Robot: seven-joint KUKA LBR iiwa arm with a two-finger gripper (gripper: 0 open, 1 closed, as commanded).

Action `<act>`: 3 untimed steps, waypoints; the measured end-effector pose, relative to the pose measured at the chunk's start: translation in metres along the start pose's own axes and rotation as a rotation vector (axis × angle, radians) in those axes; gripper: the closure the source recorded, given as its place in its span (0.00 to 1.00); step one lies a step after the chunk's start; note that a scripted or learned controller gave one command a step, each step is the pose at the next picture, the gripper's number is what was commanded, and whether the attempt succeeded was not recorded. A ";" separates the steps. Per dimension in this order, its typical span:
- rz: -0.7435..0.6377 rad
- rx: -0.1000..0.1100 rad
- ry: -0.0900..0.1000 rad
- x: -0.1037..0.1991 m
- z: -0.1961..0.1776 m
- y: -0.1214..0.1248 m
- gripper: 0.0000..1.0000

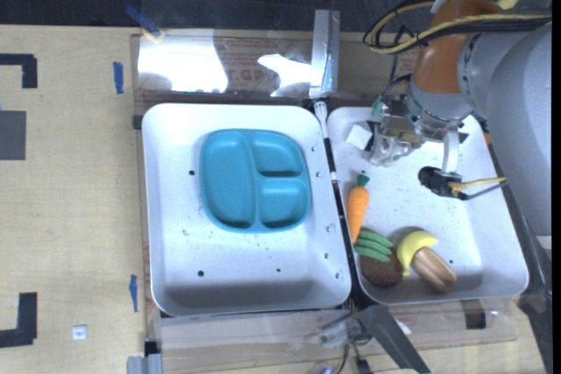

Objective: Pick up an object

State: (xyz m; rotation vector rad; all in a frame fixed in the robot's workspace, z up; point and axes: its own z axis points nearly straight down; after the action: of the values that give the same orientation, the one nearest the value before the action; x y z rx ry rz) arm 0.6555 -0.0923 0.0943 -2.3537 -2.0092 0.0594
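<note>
The carrot (358, 210) lies below-left of the pincer (386, 146) (finger state: cannot tell).

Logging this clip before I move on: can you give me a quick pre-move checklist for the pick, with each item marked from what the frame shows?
1. Objects to pick are in the right bin: ok; carrot, banana and other toy food lie near its front.
2. Gripper is over the right bin: ok; it sits near the back left corner.
3. Gripper is above a target: not ok; the carrot lies apart from it, toward the front.
4. Finger state: cannot tell.
5. Holding something: cannot tell.
6. Blue tray in the left bin is out of the way: ok.
</note>
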 end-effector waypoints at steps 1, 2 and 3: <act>0.001 0.009 -0.003 -0.002 0.002 -0.002 0.00; 0.041 -0.062 0.001 -0.017 0.010 -0.053 0.00; -0.050 -0.071 -0.002 0.006 -0.095 -0.017 0.00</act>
State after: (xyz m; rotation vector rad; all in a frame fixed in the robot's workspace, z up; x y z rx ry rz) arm 0.6455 -0.0846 0.1902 -2.3436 -2.1034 -0.0116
